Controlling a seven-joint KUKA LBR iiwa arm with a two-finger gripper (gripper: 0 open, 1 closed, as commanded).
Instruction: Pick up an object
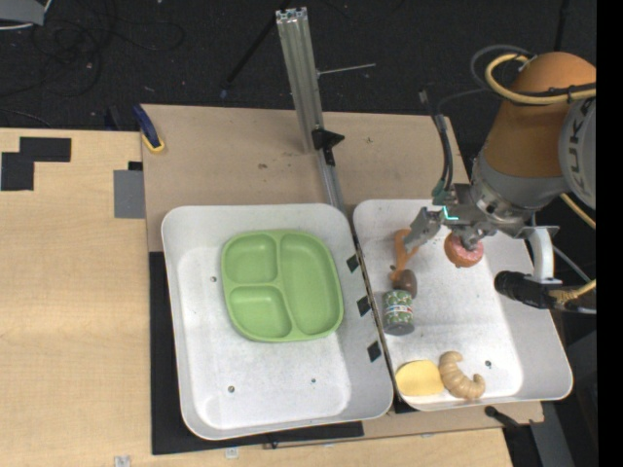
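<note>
Left bin (195,377) holds a smooth green 3-compartment plate (282,286); gripper (458,230), jaws spread w/ nothing between, hovers over right bin (531,358) beside pink donut-shaped toy (464,250) near far edge.

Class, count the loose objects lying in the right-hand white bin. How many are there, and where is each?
5: an orange utensil upper left, a small can below it, a yellow piece and tan curl along the bottom, a pink item by the tool. The arm may hide more.
</note>
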